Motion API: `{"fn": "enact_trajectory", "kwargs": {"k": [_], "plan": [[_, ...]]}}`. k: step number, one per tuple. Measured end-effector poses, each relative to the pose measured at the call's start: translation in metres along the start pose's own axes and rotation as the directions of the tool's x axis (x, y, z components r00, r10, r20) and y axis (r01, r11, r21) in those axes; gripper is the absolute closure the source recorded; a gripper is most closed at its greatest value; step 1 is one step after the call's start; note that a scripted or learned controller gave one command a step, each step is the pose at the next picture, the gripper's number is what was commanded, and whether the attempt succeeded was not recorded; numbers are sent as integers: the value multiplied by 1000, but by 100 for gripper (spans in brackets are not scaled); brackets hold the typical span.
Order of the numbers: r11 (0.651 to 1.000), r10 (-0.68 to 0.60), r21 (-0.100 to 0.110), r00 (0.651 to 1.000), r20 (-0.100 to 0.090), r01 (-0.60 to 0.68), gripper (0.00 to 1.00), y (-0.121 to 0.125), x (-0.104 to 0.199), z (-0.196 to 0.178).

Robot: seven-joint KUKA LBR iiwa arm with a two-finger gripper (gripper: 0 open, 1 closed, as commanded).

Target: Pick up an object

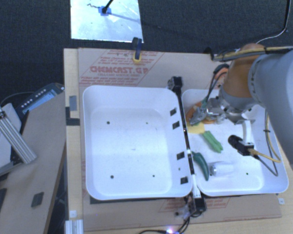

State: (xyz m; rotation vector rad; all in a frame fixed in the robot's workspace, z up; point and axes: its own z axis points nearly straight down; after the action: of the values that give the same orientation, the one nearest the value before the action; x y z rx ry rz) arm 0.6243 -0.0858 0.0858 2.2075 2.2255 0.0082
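Smooth white bins (132, 145), curved teal plastic strip (201, 162)

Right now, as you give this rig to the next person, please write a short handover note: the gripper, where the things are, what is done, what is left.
Gripper: low over the far left part of the right bin, above an orange thing and a yellow piece. No grasp can be confirmed.
Other things in that bin: a light green object near the middle, a dark green one by the left wall, and a clear one beside it.
Done: the arm has reached the pile; no pick is visible.
Left: grip one object and lift it.
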Motion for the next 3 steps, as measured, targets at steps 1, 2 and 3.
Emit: {"fn": "enact_trajectory", "kwargs": {"k": [1, 2, 3], "plan": [[1000, 2, 5, 1000, -2, -2, 100, -3, -1, -10], [1000, 0, -15, 1000, 2, 0, 100, 51, 8, -175], [1000, 10, 19, 1000, -3, -9, 100, -22, -2, -73]]}}
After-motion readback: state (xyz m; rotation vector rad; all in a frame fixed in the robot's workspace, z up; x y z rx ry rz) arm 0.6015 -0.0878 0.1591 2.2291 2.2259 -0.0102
